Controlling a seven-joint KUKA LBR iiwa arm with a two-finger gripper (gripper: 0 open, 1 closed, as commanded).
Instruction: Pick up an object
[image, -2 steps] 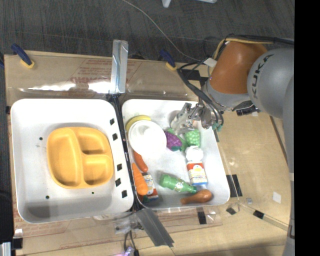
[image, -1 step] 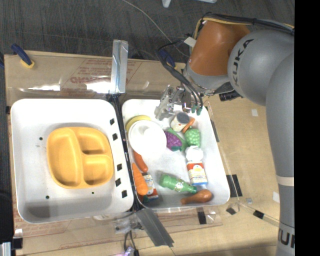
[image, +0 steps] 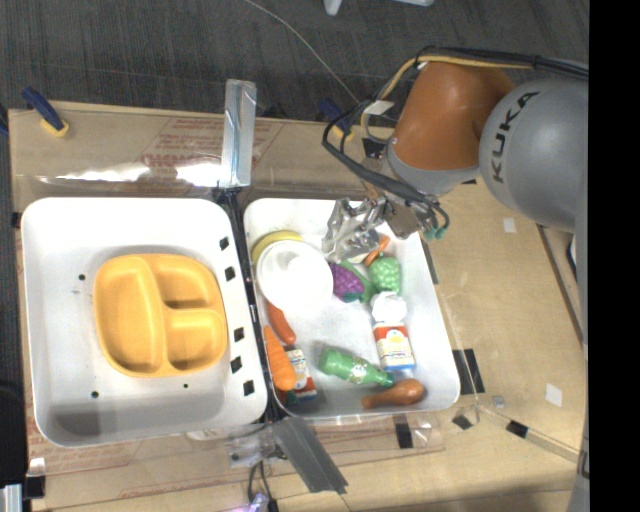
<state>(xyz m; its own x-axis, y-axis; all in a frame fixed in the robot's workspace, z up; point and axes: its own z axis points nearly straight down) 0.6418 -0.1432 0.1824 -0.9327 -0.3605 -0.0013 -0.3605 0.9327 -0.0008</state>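
My gripper (image: 350, 235) hangs over the back of the right bin (image: 445, 340), just above a purple grape bunch (image: 348, 282) and a green toy (image: 384, 274). A small orange piece (image: 379, 243) shows beside its metal fingers. A white bowl (image: 293, 275) with a yellow rim lies to its left. Nearer the front of the bin lie a white bottle with an orange label (image: 392, 338), a green bottle (image: 352, 367), a brown drumstick-like toy (image: 395, 394) and orange carrot-like toys (image: 282, 362).
The left bin (image: 60, 240) holds a yellow divided tray (image: 160, 312). The arm's orange band and grey body (image: 470, 110) loom over the bench at the back right. A grey clamp (image: 238, 135) stands behind the two bins.
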